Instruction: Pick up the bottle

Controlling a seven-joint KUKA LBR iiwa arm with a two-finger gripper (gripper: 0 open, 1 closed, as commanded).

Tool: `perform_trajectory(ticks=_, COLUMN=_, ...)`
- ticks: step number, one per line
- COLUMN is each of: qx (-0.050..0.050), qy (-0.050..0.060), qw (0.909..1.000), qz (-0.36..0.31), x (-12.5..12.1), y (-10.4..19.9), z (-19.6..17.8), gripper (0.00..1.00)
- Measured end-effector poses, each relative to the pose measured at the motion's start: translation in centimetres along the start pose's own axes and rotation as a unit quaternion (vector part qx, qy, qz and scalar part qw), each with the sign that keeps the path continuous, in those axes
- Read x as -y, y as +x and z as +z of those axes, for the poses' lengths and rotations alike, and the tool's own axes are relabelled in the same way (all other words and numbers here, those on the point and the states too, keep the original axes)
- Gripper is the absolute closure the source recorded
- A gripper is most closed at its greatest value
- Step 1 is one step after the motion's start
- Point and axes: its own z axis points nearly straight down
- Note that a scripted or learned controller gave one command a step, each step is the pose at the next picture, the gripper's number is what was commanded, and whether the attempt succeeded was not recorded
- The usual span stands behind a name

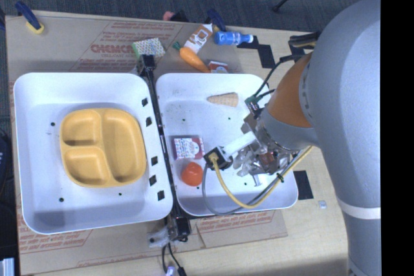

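Cardboard-covered worktop (97,48) on dark carpet, two white bins side by side. Left bin (39,94) has a yellow divided plate (103,145). Right bin (194,90) holds a tan cone-ish piece (223,99) at the far side, a small red/white packet (187,147), and an orange ball (191,174) near the front-left.

Arm comes in from the right w/ the tool (249,161) low inside the right bin, toward its near-right part, yellow cable looping under it. Tool state: can't tell, too cluttered and blurry around the wrist.

Bottle (229,39) = small blue one lying on its side on the worktop, beyond the far rim of the right bin, next to a carrot (193,59) and a white/orange carton (199,39). So target is well apart from the tool, far side, outside the bin.

Step, as I judge it: approach not really begun on the right object. Next move needs lifting clear of the bin wall, travelling far over the rim, lining up across the bottle's body. Risk: clipping carton or rolling the bottle.
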Motion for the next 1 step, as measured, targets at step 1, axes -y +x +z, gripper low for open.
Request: perform_trajectory(ticks=1, qx=-0.001, qy=-0.001, qw=0.9999, qz=0.012, x=-5.53, y=-1.56, z=-4.19, gripper=1.00)
